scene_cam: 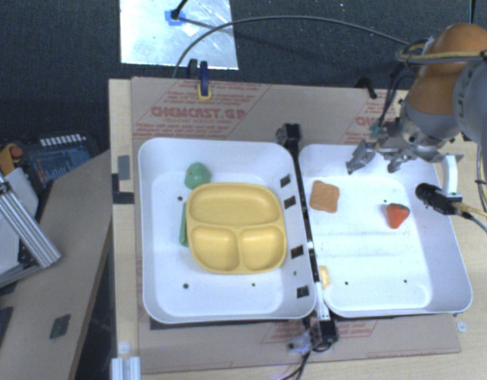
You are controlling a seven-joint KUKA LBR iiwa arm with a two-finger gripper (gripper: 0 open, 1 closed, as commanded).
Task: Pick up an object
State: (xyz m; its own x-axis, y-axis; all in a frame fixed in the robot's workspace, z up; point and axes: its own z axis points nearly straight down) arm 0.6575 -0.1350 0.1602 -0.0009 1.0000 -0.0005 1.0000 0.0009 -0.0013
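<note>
While the grey arm [453,93] reaches in at about two o'clock, its hand [379,158] hangs over the far edge of the right bin [386,291], fingers spread apart with nothing between them. Inside that bin, an orange-brown piece [325,197] lies toward nine o'clock and a red-orange piece [397,215] toward three o'clock, apart from each other. On the tabletop beside it, the left bin [160,291] holds a yellow divided tray [233,228], with a green object [197,175] touching the tray's eleven o'clock corner.

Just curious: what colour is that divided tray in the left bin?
Yellow: the divided tray, best seen in the camera view.
</note>
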